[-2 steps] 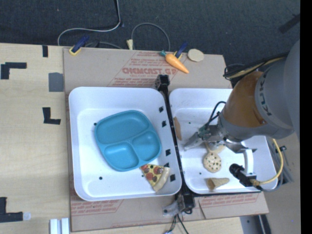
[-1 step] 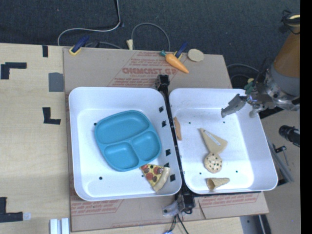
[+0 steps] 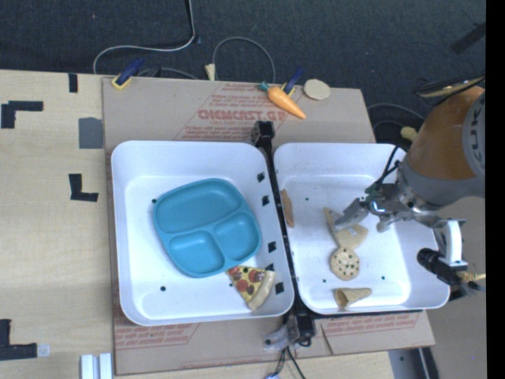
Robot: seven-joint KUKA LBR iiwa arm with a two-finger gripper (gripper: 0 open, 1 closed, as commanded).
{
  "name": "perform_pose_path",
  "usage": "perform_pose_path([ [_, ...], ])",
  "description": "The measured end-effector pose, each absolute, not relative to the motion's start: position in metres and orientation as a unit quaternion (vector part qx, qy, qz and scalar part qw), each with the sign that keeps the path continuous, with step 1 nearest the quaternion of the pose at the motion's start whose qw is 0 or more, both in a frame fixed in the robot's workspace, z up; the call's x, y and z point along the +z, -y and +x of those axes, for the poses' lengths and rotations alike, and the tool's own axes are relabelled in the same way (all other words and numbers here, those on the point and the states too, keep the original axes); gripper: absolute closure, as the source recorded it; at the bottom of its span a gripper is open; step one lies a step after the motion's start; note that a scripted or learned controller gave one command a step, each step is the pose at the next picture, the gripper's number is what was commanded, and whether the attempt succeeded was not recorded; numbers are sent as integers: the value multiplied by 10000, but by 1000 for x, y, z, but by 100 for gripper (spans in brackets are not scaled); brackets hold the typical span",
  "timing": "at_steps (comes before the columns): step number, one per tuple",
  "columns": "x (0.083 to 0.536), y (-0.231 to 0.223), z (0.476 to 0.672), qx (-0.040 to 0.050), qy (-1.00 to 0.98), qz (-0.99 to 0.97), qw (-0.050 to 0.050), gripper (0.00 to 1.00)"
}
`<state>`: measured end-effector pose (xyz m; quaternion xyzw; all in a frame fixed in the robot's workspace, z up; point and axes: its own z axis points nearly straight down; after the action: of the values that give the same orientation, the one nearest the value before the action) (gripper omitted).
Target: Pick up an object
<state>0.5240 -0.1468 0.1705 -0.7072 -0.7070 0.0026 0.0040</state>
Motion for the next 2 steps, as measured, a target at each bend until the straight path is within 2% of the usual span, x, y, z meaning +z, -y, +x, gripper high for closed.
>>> perform_pose_path([
  [1,84,152,540,9,7070,-7072,-57,0],
  [2,102,151,544,-45,7075,-7066,-82,100],
])
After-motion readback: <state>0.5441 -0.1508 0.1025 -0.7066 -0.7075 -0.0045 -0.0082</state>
